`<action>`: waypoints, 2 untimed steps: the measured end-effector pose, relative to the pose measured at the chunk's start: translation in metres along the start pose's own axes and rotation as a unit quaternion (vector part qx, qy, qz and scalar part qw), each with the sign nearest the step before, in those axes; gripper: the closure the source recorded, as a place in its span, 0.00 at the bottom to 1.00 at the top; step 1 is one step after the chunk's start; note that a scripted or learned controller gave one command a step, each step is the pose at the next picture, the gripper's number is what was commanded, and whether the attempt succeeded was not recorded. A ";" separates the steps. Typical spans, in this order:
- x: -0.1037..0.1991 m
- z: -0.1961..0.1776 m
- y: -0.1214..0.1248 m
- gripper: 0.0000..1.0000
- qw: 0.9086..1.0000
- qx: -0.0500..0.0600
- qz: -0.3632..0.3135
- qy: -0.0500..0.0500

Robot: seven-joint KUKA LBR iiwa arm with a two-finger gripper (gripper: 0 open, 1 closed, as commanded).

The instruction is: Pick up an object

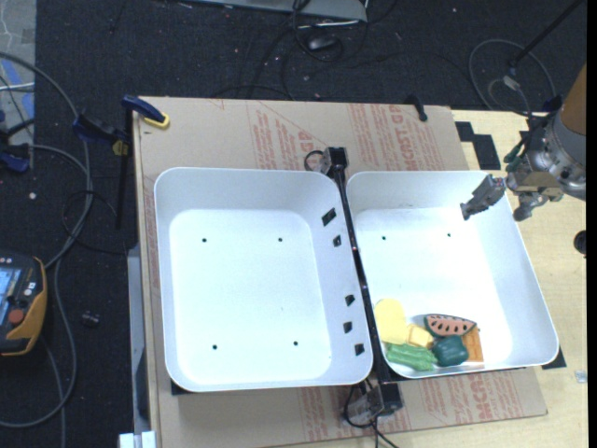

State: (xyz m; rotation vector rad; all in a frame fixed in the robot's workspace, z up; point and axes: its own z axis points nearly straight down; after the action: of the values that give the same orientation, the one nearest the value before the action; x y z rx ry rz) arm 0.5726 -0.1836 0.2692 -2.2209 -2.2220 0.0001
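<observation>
A small heap of toy food lies in the near corner of the right bin (pixel 522 278): a yellow piece (pixel 392 321), a green pickle-like piece (pixel 409 357), a watermelon slice (pixel 451 325), a dark teal piece (pixel 451 351) and an orange piece (pixel 474 345). My gripper (pixel 505 200) hangs over the far right corner of that bin, well away from the heap. Its two fingers stand apart with nothing between them.
The left bin (pixel 177 278) sits beside the right one, with a black clip strip (pixel 350 269) along the shared wall. A blue and yellow clamp (pixel 146 112) rests on the bench's far left corner. Cables lie on the dark floor around the bench.
</observation>
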 end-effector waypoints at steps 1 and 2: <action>0.000 0.000 0.000 0.00 1.000 0.000 0.000 0.000; 0.000 0.000 0.000 0.00 1.000 0.000 0.000 0.000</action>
State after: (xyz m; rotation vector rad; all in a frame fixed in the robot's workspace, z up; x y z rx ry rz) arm 0.5726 -0.1836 0.2692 -2.2209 -2.2220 0.0001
